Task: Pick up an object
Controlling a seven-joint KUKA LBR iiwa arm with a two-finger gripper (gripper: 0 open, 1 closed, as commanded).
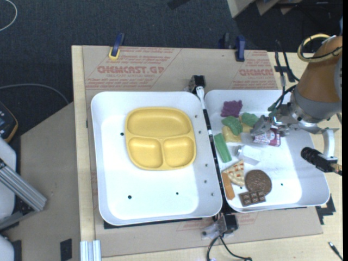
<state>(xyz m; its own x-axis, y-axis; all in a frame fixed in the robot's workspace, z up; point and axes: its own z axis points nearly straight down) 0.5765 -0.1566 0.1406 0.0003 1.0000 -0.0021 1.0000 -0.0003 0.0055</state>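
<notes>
The right bin [304,192] holds several toy foods: purple grapes [231,108], green pieces [234,125], a green stick [221,147], a pizza slice [236,173], a round brown cookie [258,180] and a chocolate bar [252,198]. My gripper [270,129] hangs low over the upper middle of this bin, above a red and white packet [268,140]. The arm's grey and orange wrist [321,88] reaches in from the right. Whether anything sits between the fingers is hidden.
The left bin [109,167] carries a yellow three-compartment plate [160,137]. A black hinge strip [208,137] runs between the two bins. Clamps [115,49] sit at the board's back edge. Bare white floor lies in the right bin's lower right part.
</notes>
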